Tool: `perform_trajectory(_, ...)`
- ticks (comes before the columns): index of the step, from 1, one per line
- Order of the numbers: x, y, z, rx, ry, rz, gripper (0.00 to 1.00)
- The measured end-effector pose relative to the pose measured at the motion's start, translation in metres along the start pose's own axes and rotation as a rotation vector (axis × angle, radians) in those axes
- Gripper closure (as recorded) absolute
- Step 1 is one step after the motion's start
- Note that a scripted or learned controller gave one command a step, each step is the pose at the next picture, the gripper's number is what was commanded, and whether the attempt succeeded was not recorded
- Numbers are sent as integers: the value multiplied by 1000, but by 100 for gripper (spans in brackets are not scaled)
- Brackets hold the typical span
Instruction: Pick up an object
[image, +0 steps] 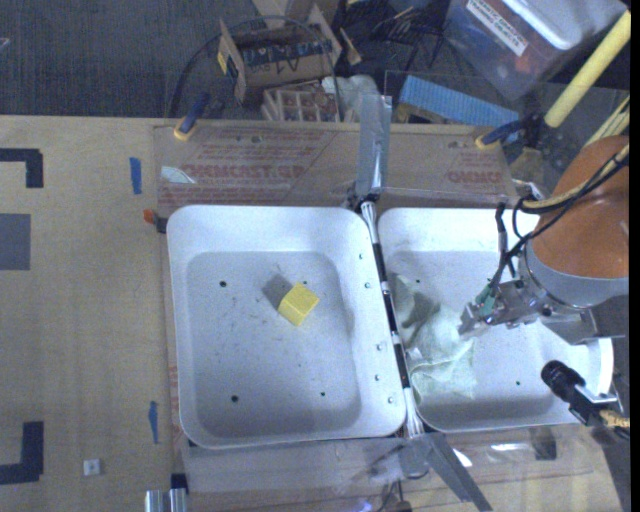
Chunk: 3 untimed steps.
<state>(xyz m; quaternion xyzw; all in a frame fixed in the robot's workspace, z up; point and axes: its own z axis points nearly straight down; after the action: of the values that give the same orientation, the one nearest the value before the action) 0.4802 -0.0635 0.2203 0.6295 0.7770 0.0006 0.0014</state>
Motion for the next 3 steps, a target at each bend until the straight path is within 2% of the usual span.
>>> perform_trajectory(1,74,16,-66,-1,0,-188,100)
perform_trajectory(2,105,21,35,6,2,212,100)
perform_trajectory(3,10,2,-80,-1,-1,-54,100)
